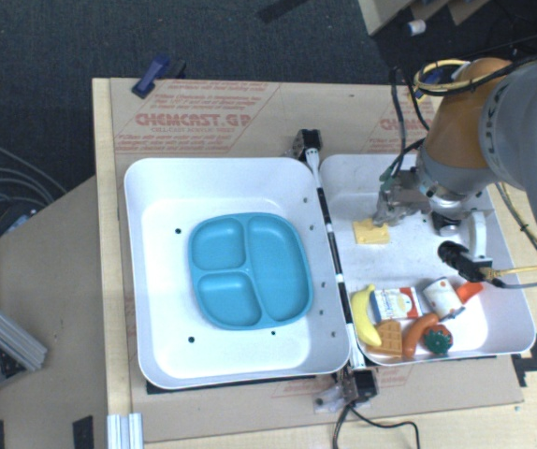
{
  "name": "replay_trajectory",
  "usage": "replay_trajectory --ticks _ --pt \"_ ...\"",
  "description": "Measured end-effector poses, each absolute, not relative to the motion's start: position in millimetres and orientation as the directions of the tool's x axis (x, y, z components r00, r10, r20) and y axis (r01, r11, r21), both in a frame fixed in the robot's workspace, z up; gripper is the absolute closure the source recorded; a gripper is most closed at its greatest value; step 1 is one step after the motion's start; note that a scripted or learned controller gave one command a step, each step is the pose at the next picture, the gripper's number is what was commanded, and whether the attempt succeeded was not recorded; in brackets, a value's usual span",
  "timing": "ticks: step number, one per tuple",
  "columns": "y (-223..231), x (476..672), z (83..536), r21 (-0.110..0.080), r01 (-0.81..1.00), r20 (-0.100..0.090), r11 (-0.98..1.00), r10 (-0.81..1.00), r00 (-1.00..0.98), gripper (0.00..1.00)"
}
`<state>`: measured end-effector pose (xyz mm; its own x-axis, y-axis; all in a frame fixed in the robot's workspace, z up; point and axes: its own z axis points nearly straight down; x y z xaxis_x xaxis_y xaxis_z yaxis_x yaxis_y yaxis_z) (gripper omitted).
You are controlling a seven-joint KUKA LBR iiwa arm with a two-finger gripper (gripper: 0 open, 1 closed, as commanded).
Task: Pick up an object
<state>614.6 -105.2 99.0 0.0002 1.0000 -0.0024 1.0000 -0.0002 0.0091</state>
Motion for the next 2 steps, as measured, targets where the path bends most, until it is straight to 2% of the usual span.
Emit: replay_trajectory --ticks 1,2 --pt "-104.7 613.1 96.7 0.004 1.0 -0.001 0.0 1.0 0.0 0.0" --pt "-104.5 613.6 106.9 0.006 1.0 -0.001 0.0 1.0 0.0 1.0"
